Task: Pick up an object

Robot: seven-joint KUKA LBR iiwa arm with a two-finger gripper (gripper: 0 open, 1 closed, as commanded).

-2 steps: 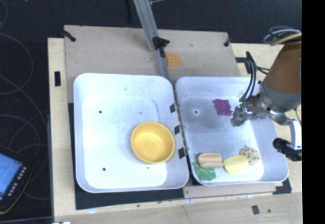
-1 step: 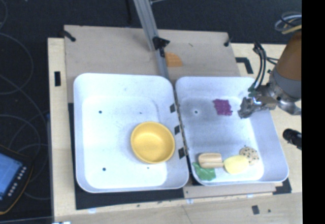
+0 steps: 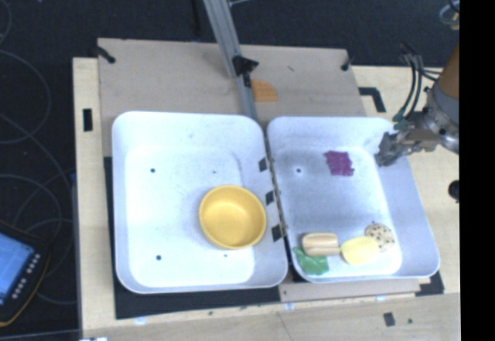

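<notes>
Two white bins [image 3: 193, 131], tool [image 3: 389, 148] low over right bin's far-right rim

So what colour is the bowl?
Yellow; the bowl shows clearly in the camera view.

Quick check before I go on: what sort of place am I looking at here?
Most likely a robot test bench in a lab, not a kitchen. Two white bins sit side by side on a bare board, holding toy-like items such as a yellow bowl, and loose cables trail over the dark floor.

Purple piece [image 3: 339, 162] flat, right bin [image 3: 402, 200] upper middle
</notes>
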